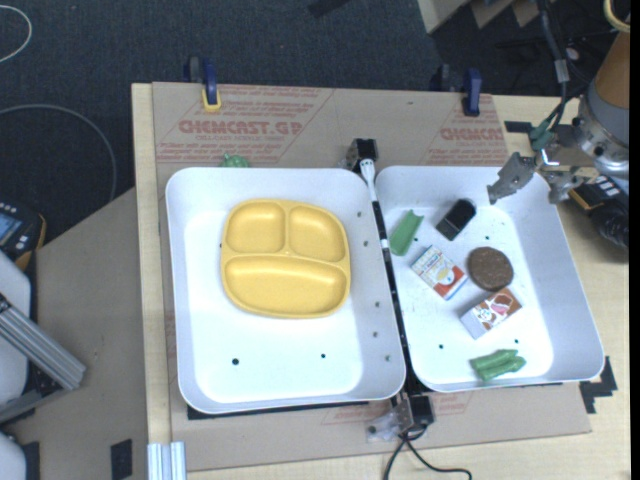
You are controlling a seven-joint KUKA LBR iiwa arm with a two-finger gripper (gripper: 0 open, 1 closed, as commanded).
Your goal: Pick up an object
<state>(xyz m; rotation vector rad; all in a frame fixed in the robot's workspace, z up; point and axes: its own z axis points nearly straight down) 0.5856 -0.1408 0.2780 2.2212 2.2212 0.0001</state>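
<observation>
Overhead, the gripper [522,171] hangs at the right bin's [570,268] upper rim, fingers spread and holding nothing; all 6 objects remain unpicked inside.

Dark blue carpet [150,28] surrounds a pale wooden bench [100,298].
</observation>
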